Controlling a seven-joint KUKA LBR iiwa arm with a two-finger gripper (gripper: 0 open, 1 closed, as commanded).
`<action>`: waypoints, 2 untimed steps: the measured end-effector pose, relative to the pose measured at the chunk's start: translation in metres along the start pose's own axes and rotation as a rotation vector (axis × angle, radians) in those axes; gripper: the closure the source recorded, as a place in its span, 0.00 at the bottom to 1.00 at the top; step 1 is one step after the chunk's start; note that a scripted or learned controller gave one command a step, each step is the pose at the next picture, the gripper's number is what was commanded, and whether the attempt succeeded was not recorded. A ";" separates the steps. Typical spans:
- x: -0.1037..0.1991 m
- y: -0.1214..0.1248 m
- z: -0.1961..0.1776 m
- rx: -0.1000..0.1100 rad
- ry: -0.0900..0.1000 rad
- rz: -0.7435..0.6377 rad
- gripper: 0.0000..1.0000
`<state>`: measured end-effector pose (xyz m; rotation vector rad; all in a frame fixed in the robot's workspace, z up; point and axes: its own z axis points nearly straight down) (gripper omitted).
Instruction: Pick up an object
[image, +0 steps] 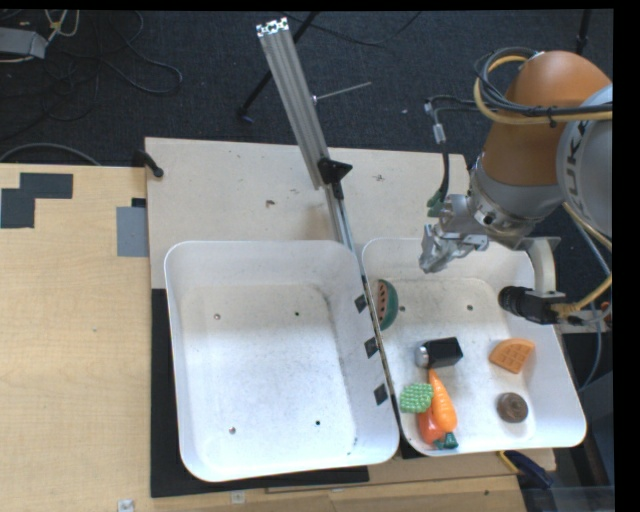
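Note:
My gripper (437, 258) hangs over the far edge of the right bin (560, 425), well above its floor, with nothing seen between its fingers. In that bin lie a watermelon slice (385, 303) against the left wall, a small black and silver block (439, 352), an orange wedge (512, 355), a brown disc (513, 406), a carrot (441, 400), a green bumpy piece (416, 398) and a red piece (428, 428). The fingers are too small and blurred to read their spread.
The left bin (190, 270) sits beside the right one, split from it by a clipped divider (370, 345). A slanted metal rail (300, 110) rises behind the bins. A black cylinder (525, 303) juts in at the right bin's right edge.

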<state>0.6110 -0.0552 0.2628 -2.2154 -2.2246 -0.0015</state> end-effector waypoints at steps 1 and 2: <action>0.044 0.014 0.009 0.001 -0.001 0.001 1.00; 0.099 0.012 0.026 0.005 0.000 0.001 1.00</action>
